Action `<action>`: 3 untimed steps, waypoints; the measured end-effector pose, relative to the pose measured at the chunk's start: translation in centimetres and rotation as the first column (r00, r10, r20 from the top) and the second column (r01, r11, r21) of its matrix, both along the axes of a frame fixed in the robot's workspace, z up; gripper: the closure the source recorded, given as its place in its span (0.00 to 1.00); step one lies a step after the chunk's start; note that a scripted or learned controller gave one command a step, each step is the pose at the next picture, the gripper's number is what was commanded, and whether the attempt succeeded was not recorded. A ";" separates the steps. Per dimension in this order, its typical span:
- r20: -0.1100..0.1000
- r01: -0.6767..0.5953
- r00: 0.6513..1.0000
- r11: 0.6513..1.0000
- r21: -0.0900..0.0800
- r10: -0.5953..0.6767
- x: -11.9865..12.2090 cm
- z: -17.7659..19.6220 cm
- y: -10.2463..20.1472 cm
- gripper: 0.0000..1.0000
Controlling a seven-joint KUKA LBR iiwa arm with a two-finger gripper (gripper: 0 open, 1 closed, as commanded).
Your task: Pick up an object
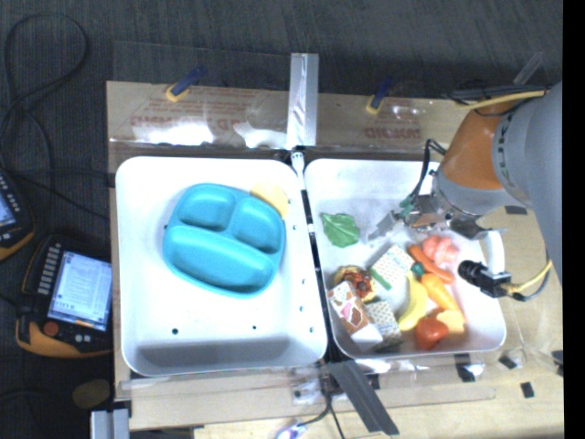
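Counter (128, 99), brown board, carrying two shallow white bins side by side with a narrow divider between them.

Left bin (137, 337): one blue sectioned tray (224, 236) lies across the middle, leaning toward the far-right part of the bin. A small yellow piece (271, 197) shows at the tray's far-right edge, touching it, near the bin's far-right corner. The tray takes most of the floor here, likely set apart because its broad shape gives a two-finger tool little to pinch.

Right bin (352, 179): a green leafy toy (340, 229) lies alone near the left wall, apart from the rest. The other toy foods are heaped against the near and right walls: a printed packet (350, 302) at the near-left of the heap, a white-and-green box (393, 268) beside it, a yellow banana (416, 305), an orange carrot (439, 291), a pink piece (441, 250) and a red tomato (431, 332) at the near-right corner. They touch and overlap, probably tumbled there, so a clean pinch on any one looks hard.

Tool (407, 216): lowered over the far-right part of the right bin, just above the far edge of the heap, under the orange-banded arm (498, 158). Whether its fingers are spread or pressed together cannot be told; nothing is seen between them. Candidates for pickup all lie in the bin; the nearest are the box and the pink piece.
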State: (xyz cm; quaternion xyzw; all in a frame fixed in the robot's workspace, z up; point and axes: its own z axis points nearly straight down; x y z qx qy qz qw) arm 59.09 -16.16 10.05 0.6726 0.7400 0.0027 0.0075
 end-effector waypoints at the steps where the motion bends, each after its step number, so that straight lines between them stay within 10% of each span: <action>1: 0.000 -0.071 0.998 0.998 0.001 0.071 -3.5 -1.0 -1.7 0.00; 2: -0.007 -0.076 0.997 0.997 0.009 0.076 0.1 -1.1 -4.5 0.00; 3: -0.015 0.223 0.975 0.975 0.016 -0.223 -5.5 -0.1 -4.8 0.00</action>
